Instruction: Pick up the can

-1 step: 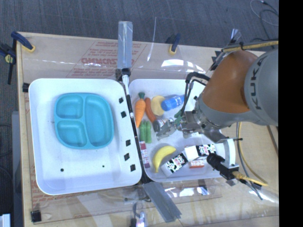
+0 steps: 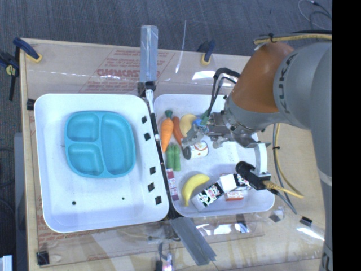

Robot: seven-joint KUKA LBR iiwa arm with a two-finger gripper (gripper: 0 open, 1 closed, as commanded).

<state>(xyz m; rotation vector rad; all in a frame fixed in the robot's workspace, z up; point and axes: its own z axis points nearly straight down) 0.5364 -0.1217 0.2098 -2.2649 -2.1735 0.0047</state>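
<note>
The can [image 2: 200, 149] is small and pale with a red and yellow label. It lies in the right bin [image 2: 248, 208], near the bin's middle and just right of the green vegetable. My gripper [image 2: 193, 141] reaches in from the right and sits directly over the can's left side, hiding its top. The view does not show whether the can is gripped.
The right bin also holds two carrots [image 2: 167, 130], a yellow fruit [image 2: 186, 123], a green vegetable [image 2: 174, 157], a banana [image 2: 192, 186], a cow-patterned carton [image 2: 209, 195] and a red-and-white box [image 2: 235, 195]. The left bin [image 2: 51, 208] holds a blue divided plate [image 2: 101, 143].
</note>
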